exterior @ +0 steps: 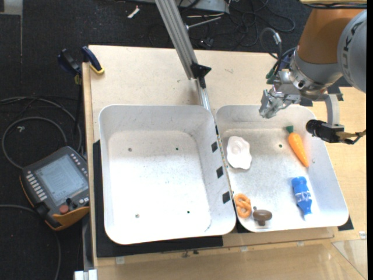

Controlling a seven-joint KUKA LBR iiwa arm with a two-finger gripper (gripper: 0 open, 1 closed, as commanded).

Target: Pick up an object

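The right bin (326,214) holds several objects: a white lumpy piece (238,153), an orange carrot (298,147), a blue object (301,195), an orange pretzel (242,204) and a brown mushroom (262,216). My gripper (269,111) hangs over the bin's far edge, above and to the right of the white piece and left of the carrot. Nothing shows between its fingers.
The left bin (116,121) lies beside the right one. A slanted metal pole (178,34) reaches down to the bins' shared far corner. A teach pendant (55,182) lies on the floor to the left. A clamp (87,60) sits at the bench's far-left corner.
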